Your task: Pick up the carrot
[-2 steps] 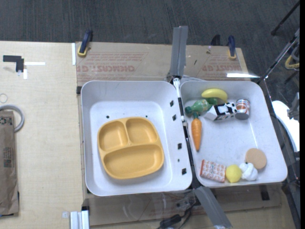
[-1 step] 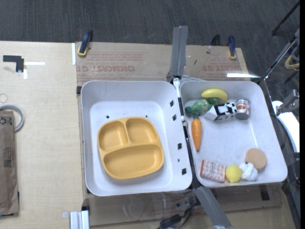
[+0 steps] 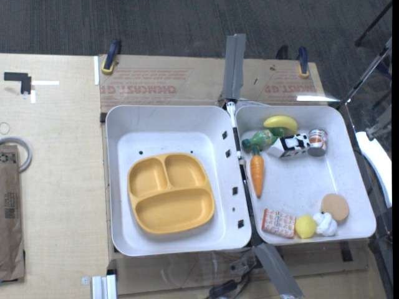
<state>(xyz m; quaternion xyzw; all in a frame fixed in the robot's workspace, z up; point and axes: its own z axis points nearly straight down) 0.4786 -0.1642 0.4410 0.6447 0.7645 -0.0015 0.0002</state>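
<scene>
the carrot [image 3: 256,174] lies in the right bin [image 3: 352,185], by its left wall, green top pointing up toward a green bottle [image 3: 259,141]. a banana [image 3: 280,124], a toy cow [image 3: 291,144] and a can [image 3: 317,140] sit behind it. near the front edge lie a snack pack [image 3: 278,223] and a lemon [image 3: 305,227]. a yellow plate [image 3: 171,192] fills the left bin [image 3: 118,167]. i cannot tell my jaws' state.

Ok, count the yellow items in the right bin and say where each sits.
2. A banana lies near the far wall of the right bin, and a lemon sits near the front wall, between a small red-patterned packet and a white item. Nothing appears hidden.
</scene>
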